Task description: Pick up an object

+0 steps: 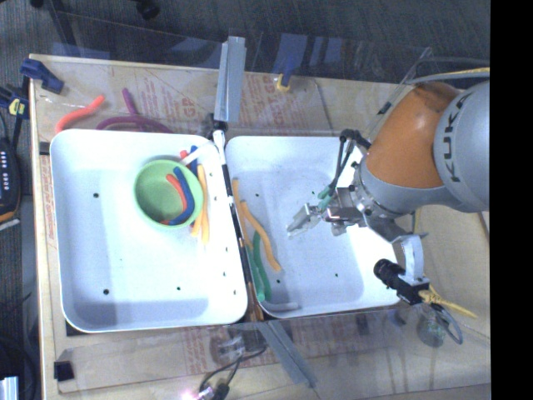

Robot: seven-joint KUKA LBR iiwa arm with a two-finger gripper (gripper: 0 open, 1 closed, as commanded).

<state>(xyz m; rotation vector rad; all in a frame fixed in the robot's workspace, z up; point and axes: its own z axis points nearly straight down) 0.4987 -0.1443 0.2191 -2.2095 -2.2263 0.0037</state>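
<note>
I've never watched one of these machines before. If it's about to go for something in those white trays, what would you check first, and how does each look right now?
1. Things to pick lie in the right bin: ok, orange strips and a green piece along its left wall.
2. Gripper is over that bin: ok.
3. Gripper is above the strips: not ok, it sits to their right.
4. Jaws open and free of any object: cannot tell.
5. Green bowl in the left bin is out of the way: ok.
</note>
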